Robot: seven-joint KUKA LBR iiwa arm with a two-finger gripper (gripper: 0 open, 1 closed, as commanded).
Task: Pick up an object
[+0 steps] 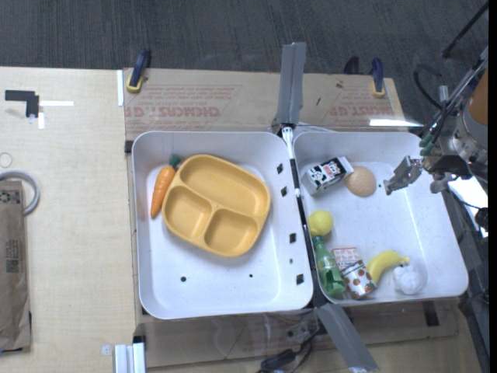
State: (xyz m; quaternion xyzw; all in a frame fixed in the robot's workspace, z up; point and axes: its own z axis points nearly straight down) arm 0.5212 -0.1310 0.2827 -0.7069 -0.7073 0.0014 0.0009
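Tan round bun point(360, 182), smooth and matte, beside the milk carton point(326, 173).

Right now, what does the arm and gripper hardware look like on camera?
The gripper is small, grey metal, with thin angular fingers, on a grey-and-white wrist block. Dark cables loop above it, with a green fitting at the wrist. An orange patch of the arm sits at the frame's right edge.

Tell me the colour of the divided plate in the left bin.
The plate is yellow-orange, seen plainly in the camera view, beside an orange carrot.
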